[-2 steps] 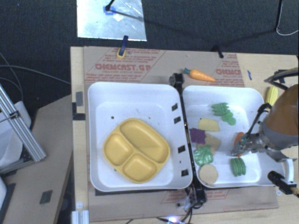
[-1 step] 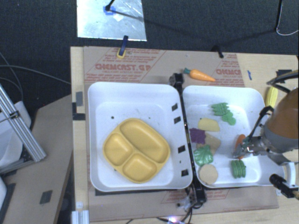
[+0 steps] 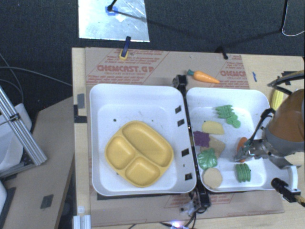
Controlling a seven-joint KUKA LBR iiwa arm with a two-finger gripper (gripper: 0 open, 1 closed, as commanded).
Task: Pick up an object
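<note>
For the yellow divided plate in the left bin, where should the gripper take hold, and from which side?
Judging from its shape, grip the yellow divided plate at its raised rim on the edge nearest the right bin, coming from above. The plate lies flat; only rim and dividers offer an edge.

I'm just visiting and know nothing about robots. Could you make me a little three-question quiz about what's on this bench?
1. True or false: the yellow divided plate lies in the left bin.
2. Which lies outside both bins, on the cardboard behind them? A) the purple toy B) the toy carrot C) the tan disc
3. Fill in: the gripper is over the ____ bin.

Key: 1 true; 2 B; 3 right.
</note>
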